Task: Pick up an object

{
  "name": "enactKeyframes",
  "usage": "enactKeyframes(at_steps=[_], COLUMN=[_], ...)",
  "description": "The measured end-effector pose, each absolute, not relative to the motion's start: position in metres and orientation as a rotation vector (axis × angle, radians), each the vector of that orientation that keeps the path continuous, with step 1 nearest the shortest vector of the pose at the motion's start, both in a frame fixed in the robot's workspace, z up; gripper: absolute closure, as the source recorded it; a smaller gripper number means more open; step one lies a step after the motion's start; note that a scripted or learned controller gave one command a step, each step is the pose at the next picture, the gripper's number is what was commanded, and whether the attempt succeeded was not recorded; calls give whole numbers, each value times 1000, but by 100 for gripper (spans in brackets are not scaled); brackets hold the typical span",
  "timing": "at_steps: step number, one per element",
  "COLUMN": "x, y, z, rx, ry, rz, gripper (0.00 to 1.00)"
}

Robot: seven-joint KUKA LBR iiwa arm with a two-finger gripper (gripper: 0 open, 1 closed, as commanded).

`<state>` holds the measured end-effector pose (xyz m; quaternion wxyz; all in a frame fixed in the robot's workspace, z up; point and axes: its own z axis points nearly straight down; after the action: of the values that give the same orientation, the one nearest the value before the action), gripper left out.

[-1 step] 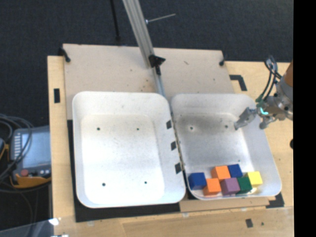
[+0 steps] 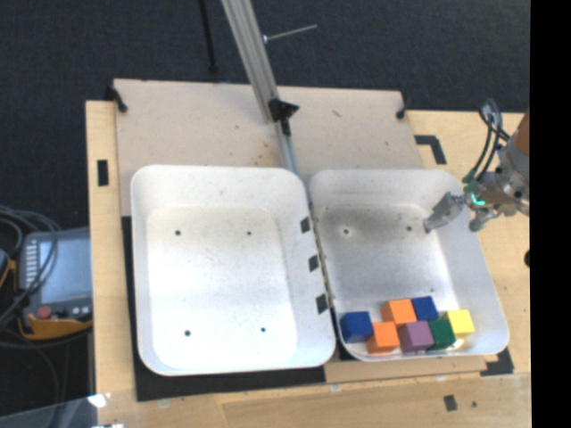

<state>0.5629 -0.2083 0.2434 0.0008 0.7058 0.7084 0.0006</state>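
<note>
In the camera view, the gripper hangs with fingers apart and nothing between them, over the right bin at its two o'clock corner. That looks like a ready stance. The blocks, small bright cubes, huddle at the bin's six o'clock edge.

The arm reached in from the right edge (only its wrist end showed), orange band uppermost. Its gripper hung with both fingers spread apart, nothing between them, pointing leftward.
</note>
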Motion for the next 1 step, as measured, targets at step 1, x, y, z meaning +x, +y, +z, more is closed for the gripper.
enactKeyframes(at_steps=[1], x=[561], y=[-204], z=[182], rx=[2224], ry=[2223], rz=[-7], gripper=[0])
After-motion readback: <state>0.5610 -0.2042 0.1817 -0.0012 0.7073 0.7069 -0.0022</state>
